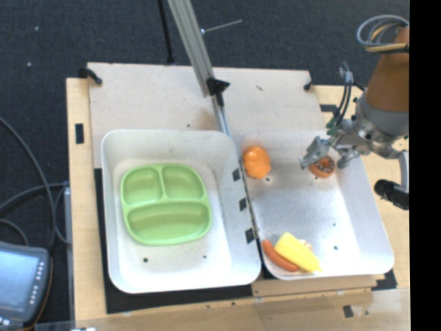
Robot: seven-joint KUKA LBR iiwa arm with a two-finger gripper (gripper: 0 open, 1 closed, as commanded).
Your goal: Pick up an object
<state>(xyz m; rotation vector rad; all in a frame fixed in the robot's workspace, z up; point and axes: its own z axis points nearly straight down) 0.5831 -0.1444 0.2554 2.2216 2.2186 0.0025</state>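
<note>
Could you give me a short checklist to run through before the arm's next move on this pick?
1. Gripper is over the right bin: ok.
2. A small orange-red object sits at the fingertips: ok.
3. Object is held between the fingers: cannot tell, the gripper hides the contact.
4. Orange ball lies apart from the gripper, near the bin's left wall: ok.
5. Yellow piece and carrot lie at the bin's front edge, away from the gripper: ok.
6. Green tray stays in the left bin, out of the arm's way: ok.
</note>
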